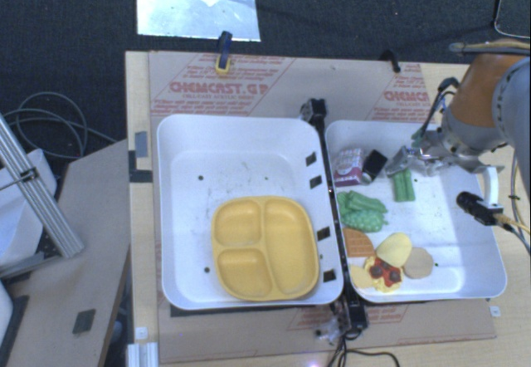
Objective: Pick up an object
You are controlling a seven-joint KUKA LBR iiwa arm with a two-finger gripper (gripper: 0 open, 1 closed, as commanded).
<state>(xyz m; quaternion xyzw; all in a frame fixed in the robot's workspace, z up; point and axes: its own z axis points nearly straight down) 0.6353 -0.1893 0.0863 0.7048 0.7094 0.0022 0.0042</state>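
Camera view has the gripper (404,164) low in the right bin (481,274), I cannot tell its state, just above a green block (404,188) lying near the far wall.

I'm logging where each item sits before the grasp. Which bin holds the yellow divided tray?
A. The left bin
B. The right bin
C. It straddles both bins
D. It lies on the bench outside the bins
A: the yellow divided tray lies alone inside the left bin, while the small items such as the green stick sit in the right bin.
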